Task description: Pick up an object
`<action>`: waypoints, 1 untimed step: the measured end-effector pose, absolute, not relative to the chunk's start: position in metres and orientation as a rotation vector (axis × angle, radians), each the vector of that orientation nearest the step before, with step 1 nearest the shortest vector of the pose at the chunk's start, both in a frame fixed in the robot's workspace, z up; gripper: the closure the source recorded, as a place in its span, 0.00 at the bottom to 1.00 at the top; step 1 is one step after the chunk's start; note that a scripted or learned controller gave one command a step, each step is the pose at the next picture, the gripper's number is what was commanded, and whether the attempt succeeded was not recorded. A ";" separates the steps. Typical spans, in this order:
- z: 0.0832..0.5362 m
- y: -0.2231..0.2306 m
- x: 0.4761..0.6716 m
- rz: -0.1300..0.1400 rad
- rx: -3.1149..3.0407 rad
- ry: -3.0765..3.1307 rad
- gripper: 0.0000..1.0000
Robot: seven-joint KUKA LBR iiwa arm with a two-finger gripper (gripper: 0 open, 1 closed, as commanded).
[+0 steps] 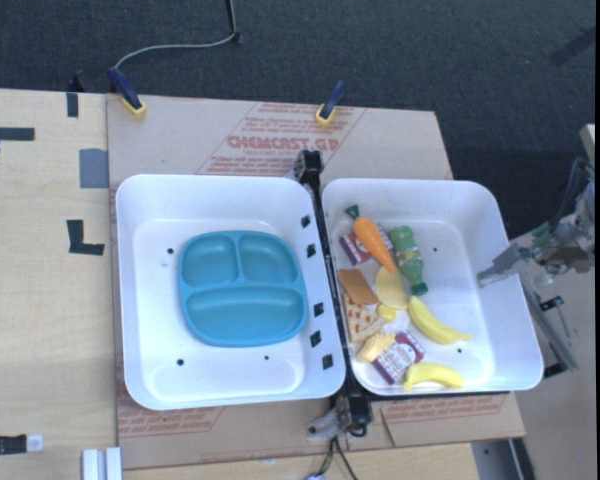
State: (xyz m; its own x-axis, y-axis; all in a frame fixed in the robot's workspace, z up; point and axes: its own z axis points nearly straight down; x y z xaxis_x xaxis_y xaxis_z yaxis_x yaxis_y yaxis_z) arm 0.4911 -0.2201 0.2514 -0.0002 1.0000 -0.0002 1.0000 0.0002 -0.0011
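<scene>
The bench [40, 268] fills the view, with a cardboard sheet [270, 138] laid on it under both bins. The left bin [140, 368] sits toward nine o'clock of centre and carries a blue divided plate [244, 288] in its middle. The right bin [480, 218] lies just beside it toward three o'clock, the two touching along a black clip strip.

The toy food is crowded into the left half of the right bin. A carrot [373, 243] lies at twelve o'clock of the pile, with a green bottle [406, 253] just beside it at its three o'clock. A yellow lemon-like piece [391, 288] sits below them, touching a brown cracker [358, 288] at its nine o'clock. One banana [436, 324] lies at five o'clock of the lemon piece, and a second banana [432, 375] rests near the bin's six o'clock wall, beside a small packet [396, 356].

The gripper [495, 268] shows at three o'clock, over the right bin's right wall, well apart from the pile. Whether it is apart or together cannot be told.
</scene>
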 end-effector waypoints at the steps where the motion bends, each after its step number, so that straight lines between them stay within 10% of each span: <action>1: 0.094 -0.131 0.515 0.001 -2.220 -2.222 0.00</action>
